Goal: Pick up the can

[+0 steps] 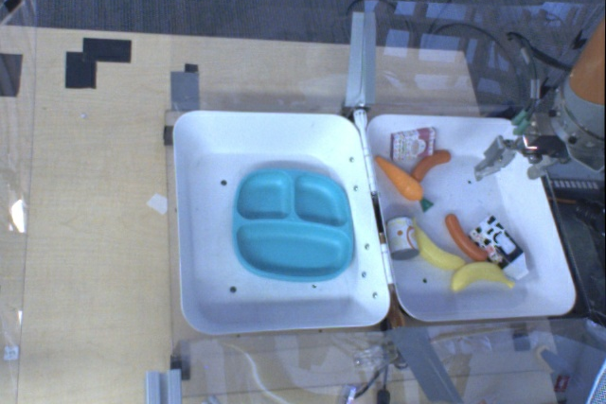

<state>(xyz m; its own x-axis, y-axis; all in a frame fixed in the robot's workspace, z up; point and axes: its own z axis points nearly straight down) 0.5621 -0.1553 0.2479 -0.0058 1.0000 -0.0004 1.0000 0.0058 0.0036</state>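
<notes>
The can (401, 237) is small and white with an orange mark. It lies on its side by the left wall of the right bin (559, 298), touching the end of a yellow banana (461, 267). My gripper (516, 164) hangs over the bin's far right part, well away from the can, up and to its right. Its two grey fingers (492, 156) stand apart, open, with nothing between them.
The right bin also holds a carrot (399, 178), two sausages (431, 164) (464, 237), a small pink carton (414, 144) and a black-and-white box (500, 242). The left bin (199, 203) holds a blue divided tray (294, 224). A metal rail (361, 61) stands between the bins at the back.
</notes>
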